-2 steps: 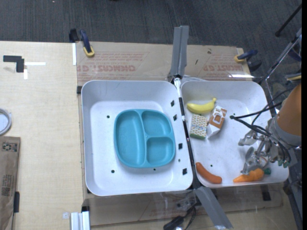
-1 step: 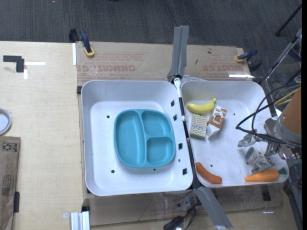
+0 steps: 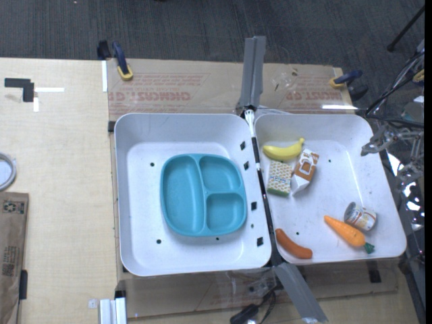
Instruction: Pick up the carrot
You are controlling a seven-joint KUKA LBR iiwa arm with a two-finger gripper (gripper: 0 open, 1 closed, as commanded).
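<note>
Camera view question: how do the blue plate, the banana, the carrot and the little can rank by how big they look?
Largest to smallest:
1. blue divided plate
2. carrot and banana, which look about alike, so no ranking between them
3. small can

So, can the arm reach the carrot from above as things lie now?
Probably yes. The carrot lies flat in the right bin with nothing on top. A small can touches its upper side, which may crowd the gripper.

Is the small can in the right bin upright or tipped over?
Tipped over. The can lies on its side on the right bin floor, round end facing the camera, just above the carrot.
</note>
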